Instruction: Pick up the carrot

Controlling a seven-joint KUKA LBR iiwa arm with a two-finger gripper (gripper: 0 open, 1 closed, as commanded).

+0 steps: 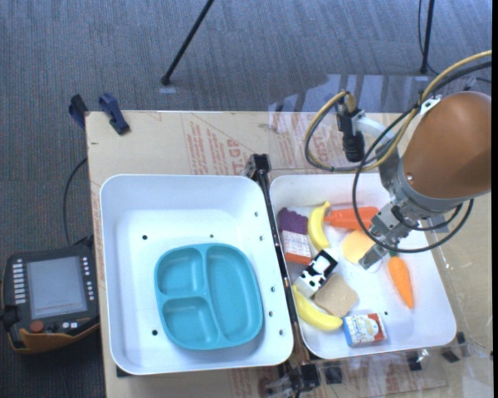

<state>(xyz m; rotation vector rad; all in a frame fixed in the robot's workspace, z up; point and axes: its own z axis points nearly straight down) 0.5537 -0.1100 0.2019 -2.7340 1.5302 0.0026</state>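
The carrot [401, 281] is orange and tapered. It lies in the right bin [436, 309] near the right wall, with its tip pointing toward the front. My gripper [376, 254] hangs just left of the carrot's thick end, above the bin floor and beside a yellow wedge [353, 245]. The grey wrist and orange band [450, 146] rise behind it. A second orange piece [352, 217] lies farther back, partly under the arm.
The right bin also holds two bananas [318, 225] [315, 313], a purple item [292, 220], a small box [296, 246], a black-and-white toy [318, 274], a bread slice [337, 297] and a carton [364, 328]. A teal divided plate [207, 293] sits in the left bin [124, 214].
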